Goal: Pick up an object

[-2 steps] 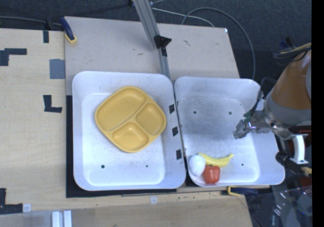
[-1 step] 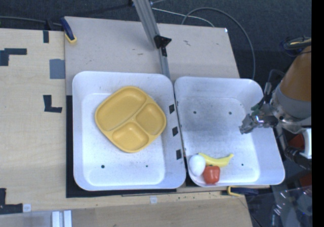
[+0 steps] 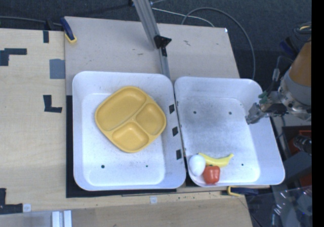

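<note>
Left bin [image 3: 81, 119], centre-left of frame: a yellow three-compartment plate [image 3: 130, 118] lies flat in its upper half. Right bin [image 3: 263, 170], centre-right: a white egg-like ball [image 3: 196, 164], a red pepper-like piece [image 3: 212, 174] and a yellow banana [image 3: 217, 159] sit clustered against the lower-left corner, touching one another. Gripper [image 3: 254, 115] sits over the right bin's right rim, well apart from the cluster, nothing between its tips; open or closed: cannot tell.
</note>
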`<action>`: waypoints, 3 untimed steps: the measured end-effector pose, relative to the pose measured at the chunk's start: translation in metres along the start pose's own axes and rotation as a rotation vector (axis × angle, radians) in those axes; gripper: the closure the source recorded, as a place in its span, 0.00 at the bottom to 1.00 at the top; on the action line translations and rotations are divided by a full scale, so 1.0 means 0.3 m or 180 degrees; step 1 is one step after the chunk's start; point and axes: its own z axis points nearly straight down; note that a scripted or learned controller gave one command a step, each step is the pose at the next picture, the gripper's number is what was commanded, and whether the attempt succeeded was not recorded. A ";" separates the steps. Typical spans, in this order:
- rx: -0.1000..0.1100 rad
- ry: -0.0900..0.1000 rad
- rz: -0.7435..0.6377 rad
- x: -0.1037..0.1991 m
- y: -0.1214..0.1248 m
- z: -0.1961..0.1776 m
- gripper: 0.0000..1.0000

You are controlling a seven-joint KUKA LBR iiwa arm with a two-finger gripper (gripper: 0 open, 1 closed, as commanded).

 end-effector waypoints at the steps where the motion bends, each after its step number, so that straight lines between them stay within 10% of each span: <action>1: 0.0006 0.0003 0.0003 0.001 0.003 -0.079 1.00; 3: 0.0017 0.0006 -0.0010 0.361 0.134 -0.002 1.00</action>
